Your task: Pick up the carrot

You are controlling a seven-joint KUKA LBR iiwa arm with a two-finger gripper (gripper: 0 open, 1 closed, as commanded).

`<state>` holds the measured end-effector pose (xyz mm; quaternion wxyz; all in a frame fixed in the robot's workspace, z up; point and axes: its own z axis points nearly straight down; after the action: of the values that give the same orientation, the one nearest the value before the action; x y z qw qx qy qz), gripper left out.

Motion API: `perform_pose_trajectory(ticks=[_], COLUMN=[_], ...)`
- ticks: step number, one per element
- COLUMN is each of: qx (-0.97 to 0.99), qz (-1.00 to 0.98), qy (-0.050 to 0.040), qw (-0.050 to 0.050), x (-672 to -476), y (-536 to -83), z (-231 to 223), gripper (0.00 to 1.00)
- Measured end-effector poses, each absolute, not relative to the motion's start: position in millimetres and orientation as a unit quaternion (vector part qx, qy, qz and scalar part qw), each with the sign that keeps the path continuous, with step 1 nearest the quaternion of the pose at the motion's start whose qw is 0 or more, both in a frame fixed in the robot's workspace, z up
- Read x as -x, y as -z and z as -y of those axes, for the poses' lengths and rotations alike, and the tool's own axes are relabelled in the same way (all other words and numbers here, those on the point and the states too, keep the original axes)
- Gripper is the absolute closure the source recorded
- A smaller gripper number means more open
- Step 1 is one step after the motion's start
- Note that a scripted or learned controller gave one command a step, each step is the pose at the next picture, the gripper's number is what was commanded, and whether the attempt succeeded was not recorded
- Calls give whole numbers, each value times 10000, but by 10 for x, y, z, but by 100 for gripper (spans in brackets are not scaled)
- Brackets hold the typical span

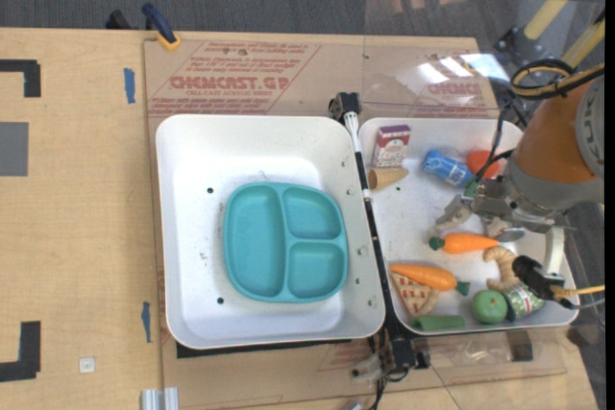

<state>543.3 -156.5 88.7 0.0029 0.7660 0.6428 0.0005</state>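
I see the carrot [468, 244] lying flat in the right bin [413, 206], near the middle of that bin's right half. It is small and orange, fat at one end and thin at the other, with a little dark green bit at its left tip. A second orange carrot-like toy [424, 277] lies lower down and more to the left, and it also has a green end. It sits on top of a waffle-patterned slice [413, 297] with a red edge. The jaws [478, 206] hang just above the first carrot, on its upper side, and I cannot tell if they are apart or together, because the grey metal parts blur into each other. Nothing shows between them. The arm [562, 149] comes in from the right, grey with an orange band. Near the carrot on its right is a tan curly piece [503, 259]. Below that are a green round fruit [489, 306] and a small can [524, 301]. Up higher in the same bin I see a blue can [446, 166], a red thing [480, 160] just beside it, a small carton [391, 147], and a tan wedge [387, 177]. The left bin [192, 235] holds a teal tray [285, 241] with three parts. Both bins sit on the wooden table [77, 235].
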Motion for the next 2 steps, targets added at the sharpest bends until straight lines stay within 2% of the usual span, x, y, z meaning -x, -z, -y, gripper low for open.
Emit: perform_pose_trajectory(ticks=[1,2], qx=[-8017,-7423], qz=[-5973,-6701], qy=[-195,-48], qw=[-129,63], x=[-5047,-4850], y=[-905,-891], z=[1727,1549], gripper=[0,0])
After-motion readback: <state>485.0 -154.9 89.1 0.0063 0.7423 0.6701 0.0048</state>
